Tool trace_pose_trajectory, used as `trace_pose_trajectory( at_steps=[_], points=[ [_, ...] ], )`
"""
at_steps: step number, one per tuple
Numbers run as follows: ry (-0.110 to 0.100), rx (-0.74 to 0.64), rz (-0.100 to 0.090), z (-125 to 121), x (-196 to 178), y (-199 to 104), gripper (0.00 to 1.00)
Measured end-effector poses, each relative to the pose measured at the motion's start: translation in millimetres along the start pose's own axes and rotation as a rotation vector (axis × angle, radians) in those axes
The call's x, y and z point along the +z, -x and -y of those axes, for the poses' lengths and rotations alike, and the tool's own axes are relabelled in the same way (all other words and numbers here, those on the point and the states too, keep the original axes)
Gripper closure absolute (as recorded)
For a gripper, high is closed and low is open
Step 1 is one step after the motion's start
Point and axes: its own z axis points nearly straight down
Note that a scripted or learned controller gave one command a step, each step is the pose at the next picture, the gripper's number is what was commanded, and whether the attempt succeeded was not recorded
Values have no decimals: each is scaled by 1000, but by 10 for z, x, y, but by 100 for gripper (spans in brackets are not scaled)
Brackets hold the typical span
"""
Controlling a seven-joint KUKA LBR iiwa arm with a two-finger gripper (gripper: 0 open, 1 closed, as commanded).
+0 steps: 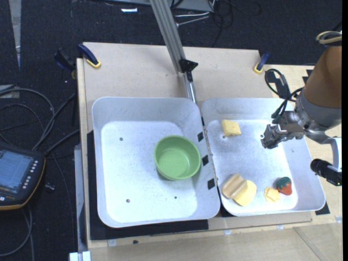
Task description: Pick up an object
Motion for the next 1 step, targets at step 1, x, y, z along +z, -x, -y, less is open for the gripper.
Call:
trace_pose_trajectory(
  at_steps=[1],
  points=[
    [-4, -4, -1, -246, -33, -398, 100]
  ],
)
